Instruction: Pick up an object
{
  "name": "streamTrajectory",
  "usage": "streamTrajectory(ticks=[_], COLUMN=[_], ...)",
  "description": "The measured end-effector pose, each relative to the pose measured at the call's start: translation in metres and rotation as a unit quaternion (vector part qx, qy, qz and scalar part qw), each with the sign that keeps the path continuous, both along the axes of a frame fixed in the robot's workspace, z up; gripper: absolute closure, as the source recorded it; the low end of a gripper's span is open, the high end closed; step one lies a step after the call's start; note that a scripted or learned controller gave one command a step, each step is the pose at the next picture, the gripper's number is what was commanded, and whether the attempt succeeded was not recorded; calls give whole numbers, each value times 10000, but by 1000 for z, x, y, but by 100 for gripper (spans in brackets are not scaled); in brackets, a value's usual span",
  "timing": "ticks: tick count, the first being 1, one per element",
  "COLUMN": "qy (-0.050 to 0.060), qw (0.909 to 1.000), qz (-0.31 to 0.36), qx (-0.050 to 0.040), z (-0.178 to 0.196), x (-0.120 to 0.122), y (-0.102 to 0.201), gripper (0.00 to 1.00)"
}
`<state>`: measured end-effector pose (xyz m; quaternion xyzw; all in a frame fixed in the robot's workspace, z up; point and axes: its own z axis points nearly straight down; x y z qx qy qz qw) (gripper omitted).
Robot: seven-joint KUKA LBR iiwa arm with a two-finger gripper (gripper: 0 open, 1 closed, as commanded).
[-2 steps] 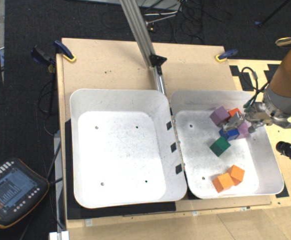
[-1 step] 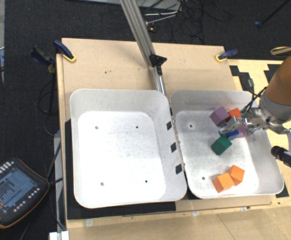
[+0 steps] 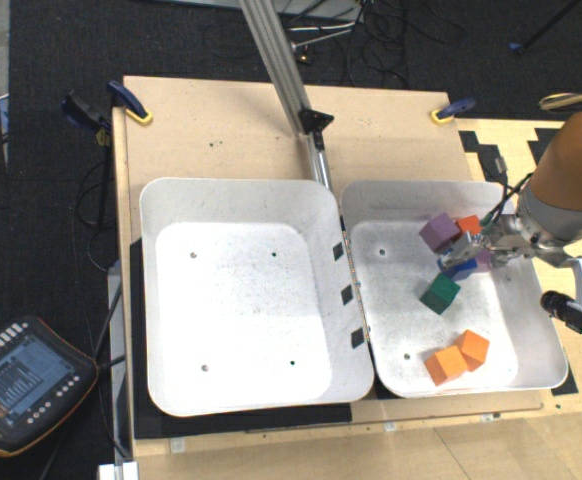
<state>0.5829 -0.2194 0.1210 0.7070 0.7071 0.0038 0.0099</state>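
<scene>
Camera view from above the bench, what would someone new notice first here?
Probably the bright blocks gathered in the right bin: a purple block and green block near its middle, and two orange blocks toward its near edge. The grey-and-orange arm reaches in from the right, its gripper low among the upper blocks. The left bin sits beside it.

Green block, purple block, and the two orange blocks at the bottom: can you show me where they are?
Green block [image 3: 439, 294], camera view, on its top face.
Purple block [image 3: 437, 232], camera view, on its top face.
Orange blocks [image 3: 458, 356], camera view, where the two meet, near the right bin's front edge.
</scene>
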Motion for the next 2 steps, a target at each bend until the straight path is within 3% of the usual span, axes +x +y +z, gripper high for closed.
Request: streamTrajectory(ticks=[1,2], qy=[15,67], qw=[10000,10000], qz=[31,9], qx=[56,28], z=[8,56], x=[1,2], y=[6,-3], gripper=[100,100])
